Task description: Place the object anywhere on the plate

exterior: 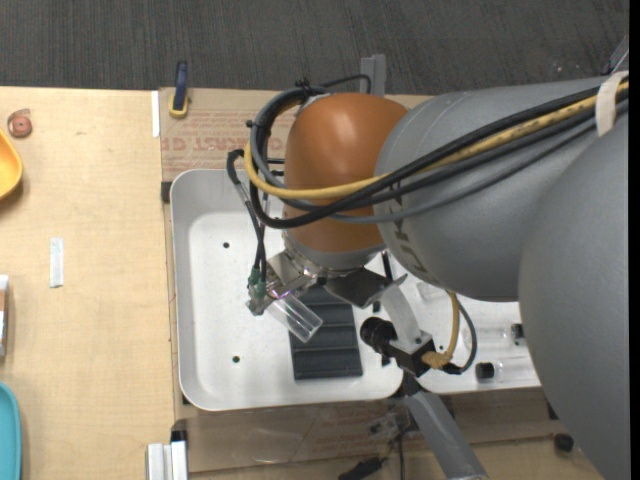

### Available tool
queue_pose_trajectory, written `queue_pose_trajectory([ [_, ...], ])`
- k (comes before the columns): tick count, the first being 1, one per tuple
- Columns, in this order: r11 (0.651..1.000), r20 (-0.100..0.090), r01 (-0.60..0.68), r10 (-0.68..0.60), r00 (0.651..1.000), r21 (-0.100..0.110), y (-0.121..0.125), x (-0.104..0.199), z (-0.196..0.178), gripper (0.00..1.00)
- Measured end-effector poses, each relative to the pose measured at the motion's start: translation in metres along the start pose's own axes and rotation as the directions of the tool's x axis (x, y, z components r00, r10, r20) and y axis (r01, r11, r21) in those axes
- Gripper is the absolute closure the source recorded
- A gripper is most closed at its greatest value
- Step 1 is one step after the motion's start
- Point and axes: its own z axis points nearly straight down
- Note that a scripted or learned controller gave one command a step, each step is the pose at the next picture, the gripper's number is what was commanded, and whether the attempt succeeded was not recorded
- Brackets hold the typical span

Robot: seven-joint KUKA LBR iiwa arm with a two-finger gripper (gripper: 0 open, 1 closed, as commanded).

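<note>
Closest to the lens, the grey arm (pixel 500 198), sweeping in from the right and covering much of the frame, yellow and black cables (pixel 330 183) looped over its orange band (pixel 340 168). Directly beneath that band, the gripper (pixel 295 308), low over the left-hand white bin (pixel 200 298), a clear plastic piece (pixel 300 314) and a speck of green (pixel 258 288) at its tip; open or shut impossible to tell from this angle. Just below the clear piece and touching it in the view, a dark ribbed block (pixel 325 353) over the bin's floor near the front wall; lying loose or part of the tool, not possible to say. No object visibly held.

Further out on the pale wooden bench (pixel 90 318) to the left, well apart from the bin: a teal curved edge (pixel 5 433) at the lower corner, a small white strip (pixel 56 263), an orange curved piece (pixel 6 168) cut by the frame, and a small pink disc (pixel 18 123). Behind the bin, brown cardboard (pixel 210 133) with a blue clamp (pixel 180 86) on its corner. Beyond, dark grey carpet (pixel 300 18).
</note>
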Motion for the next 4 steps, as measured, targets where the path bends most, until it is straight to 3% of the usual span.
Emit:
queue_pose_trajectory([
  [1, 0.981, 0.001, 0.194, -0.194, 0.981, -0.001, 0.001, -0.028, -0.039, 1.0],
  [2, 0.981, 0.001, 0.194, -0.194, 0.981, -0.001, 0.001, -0.028, -0.039, 0.0],
  [3, 0.981, 0.001, 0.194, -0.194, 0.981, -0.001, 0.001, -0.028, -0.039, 0.0],
  [4, 0.748, 0.002, -0.664, 0.664, 0.748, 0.002, 0.042, -0.044, -0.085, 0.0],
])
